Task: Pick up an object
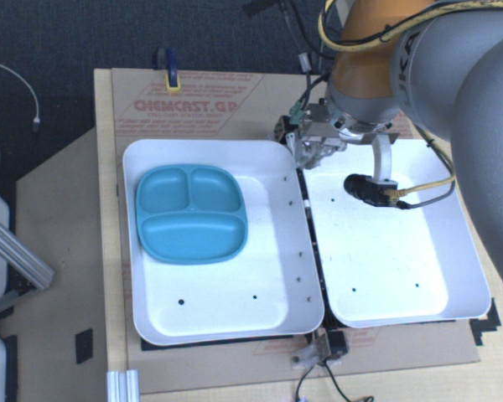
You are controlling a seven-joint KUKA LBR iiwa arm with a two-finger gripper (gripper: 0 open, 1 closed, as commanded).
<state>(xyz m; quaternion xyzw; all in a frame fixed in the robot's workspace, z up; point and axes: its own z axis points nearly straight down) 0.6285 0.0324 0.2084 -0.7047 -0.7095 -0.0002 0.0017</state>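
Two shallow white bins side by side on a brown board [117, 115] printed with red lettering, edges almost touching along the middle.

In the left bin [235, 291]: one blue divided plate [190, 214], three compartments, two small ones on the far side and one long one on the near side. Lying flat, right way up, in the far left part of the bin, close to the left wall and well apart from the right wall. Nothing seen in its compartments. A few small dark dots on the bin floor near the front edge and along the right wall.

Over the right bin [394, 266]: gripper [317, 147] at the far left corner, right by the seam between the two bins, hanging from the grey arm [461, 65] with its orange band [377, 23]. Well apart from the blue divided plate. Released or clenched: cannot tell, too small and cluttered with wiring. Nothing seen in its grasp.

Just beside the gripper, above the far part of the right bin's floor: a black fitting [367, 189] with a yellow cable [423, 193] running off toward the right.

At the board's far edge, left of centre: a small blue and yellow clamp [169, 67].
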